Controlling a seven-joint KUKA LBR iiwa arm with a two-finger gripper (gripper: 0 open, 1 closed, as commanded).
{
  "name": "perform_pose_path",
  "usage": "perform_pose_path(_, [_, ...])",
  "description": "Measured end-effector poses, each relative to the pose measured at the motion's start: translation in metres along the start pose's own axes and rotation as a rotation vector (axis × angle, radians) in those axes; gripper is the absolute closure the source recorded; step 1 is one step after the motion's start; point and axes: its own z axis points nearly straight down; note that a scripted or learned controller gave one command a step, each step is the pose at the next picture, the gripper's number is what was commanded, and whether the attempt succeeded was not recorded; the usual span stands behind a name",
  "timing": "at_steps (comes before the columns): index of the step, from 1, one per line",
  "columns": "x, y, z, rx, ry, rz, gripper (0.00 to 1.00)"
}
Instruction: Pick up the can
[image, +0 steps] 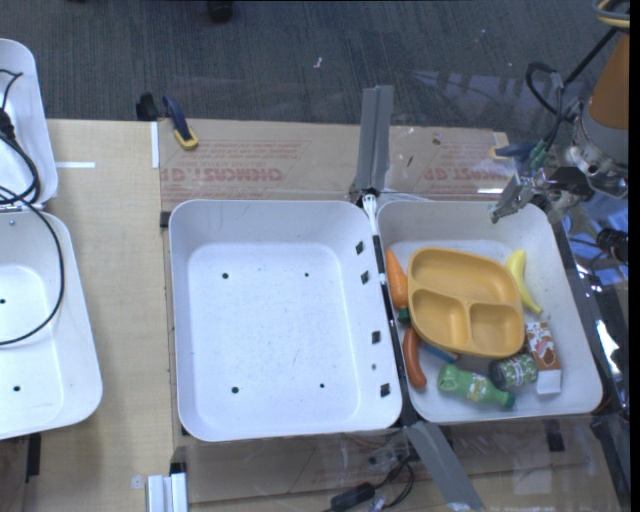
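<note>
On a pale wooden bench (110, 300) over dark carpet (300, 50), the small green-labelled metal can (514, 372) lies in the right white bin (580, 330), the spread gripper (522, 199) above its far rim.

Two shallow white bins sit side by side on the wooden surface (110, 200): the left bin (200, 330) in the middle of the frame, the right bin (575, 330) at the right. In the right bin a yellow divided tray (465, 300) lies centrally, with a banana (522, 280) at its right edge and a carrot (397, 278) at its left. Below the tray lie a green bottle (470, 386), a red sausage (413, 358) and a small white carton (543, 358).
</note>
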Motion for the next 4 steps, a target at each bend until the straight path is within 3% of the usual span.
perform_pose_path(1, [-0.027,-0.003,-0.113,0.0,-0.002,0.077,0.0])
perform_pose_path(2, [0.022,-0.049,0.043,0.003,0.0,0.174,0.0])
perform_pose_path(3, [0.065,-0.111,0.081,0.004,0.0,0.328,0.0])
perform_pose_path(4, [0.008,-0.107,0.159,-0.008,0.009,0.183,0.0])
